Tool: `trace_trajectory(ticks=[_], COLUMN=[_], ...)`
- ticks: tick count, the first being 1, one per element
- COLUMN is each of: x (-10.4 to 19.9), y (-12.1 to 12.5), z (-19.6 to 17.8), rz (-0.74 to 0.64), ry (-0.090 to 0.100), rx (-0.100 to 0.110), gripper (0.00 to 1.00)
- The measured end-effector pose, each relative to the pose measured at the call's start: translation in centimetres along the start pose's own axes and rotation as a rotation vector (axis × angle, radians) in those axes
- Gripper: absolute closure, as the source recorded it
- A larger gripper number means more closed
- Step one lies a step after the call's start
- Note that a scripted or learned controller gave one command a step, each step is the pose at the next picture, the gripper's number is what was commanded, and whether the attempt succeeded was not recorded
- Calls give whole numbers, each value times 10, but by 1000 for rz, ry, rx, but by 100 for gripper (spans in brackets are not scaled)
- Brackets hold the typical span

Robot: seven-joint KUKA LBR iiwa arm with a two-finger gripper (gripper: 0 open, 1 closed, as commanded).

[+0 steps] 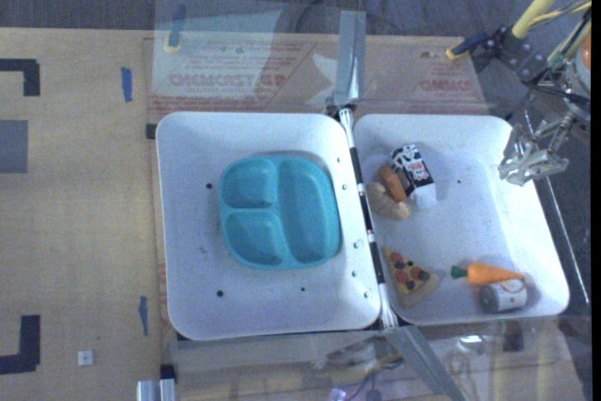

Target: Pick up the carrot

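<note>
The carrot (492,274), orange with a green top on its left end, lies near the front right corner of the right bin (470,202). It rests just above a small grey can (504,296). My gripper (532,157) hangs over the right bin's right rim, well behind the carrot, with its metal fingers (518,166) spread and nothing between them.
A hot dog (392,191) and a black-and-white milk carton (412,170) sit at the right bin's left side. A pizza slice (408,275) lies at its front left. The left bin (188,296) holds a blue divided plate (279,211).
</note>
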State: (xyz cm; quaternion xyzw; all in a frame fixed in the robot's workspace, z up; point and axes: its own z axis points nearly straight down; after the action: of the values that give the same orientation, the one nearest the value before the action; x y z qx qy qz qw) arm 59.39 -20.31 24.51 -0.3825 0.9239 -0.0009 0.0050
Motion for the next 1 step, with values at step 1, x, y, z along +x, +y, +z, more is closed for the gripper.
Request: trace_trajectory(ticks=[1], x=[34], y=[5], z=[-4], rz=[-218], ry=[3], rx=[-4], gripper=[100])
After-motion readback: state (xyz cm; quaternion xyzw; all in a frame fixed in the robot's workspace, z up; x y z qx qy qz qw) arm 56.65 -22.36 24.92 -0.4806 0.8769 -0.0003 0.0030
